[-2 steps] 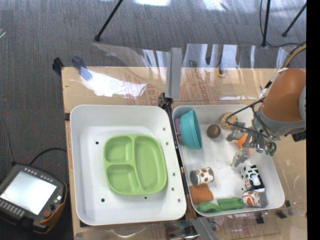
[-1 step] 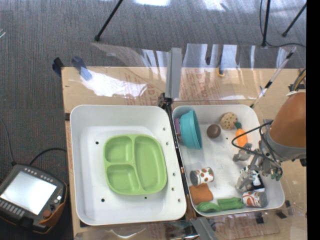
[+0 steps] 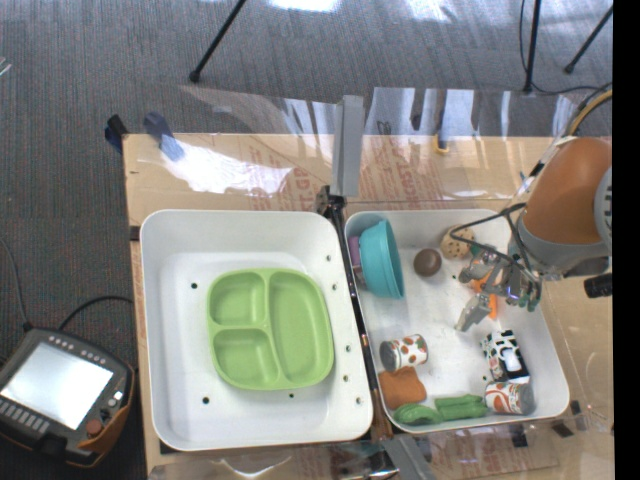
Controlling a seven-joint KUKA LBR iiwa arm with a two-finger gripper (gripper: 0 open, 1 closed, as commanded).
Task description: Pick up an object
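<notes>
Approach step, nothing grasped yet. Tool [image 3: 478, 303] hovers low in the right bin [image 3: 455, 353], fingers look spread apart with nothing between them. Nearest candidate: the black-and-white cow toy [image 3: 503, 353], at about 5 o'clock from the tool, just beside it, lying on the bin floor at a slant above a printed can [image 3: 507, 396]. Next move, my read: shift toward 5 o'clock, descend, straddle the toy's narrow width, close.

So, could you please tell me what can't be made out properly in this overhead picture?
- Gripper: too small and cluttered with wiring to read its state.
- Arm: cut off by the right edge of the camera view.
- Teal bowl: tipped on its side against the right bin's wall, so its inside is hidden.
- Pale item behind the brown ball: partly covered by the gripper's cables.
</notes>
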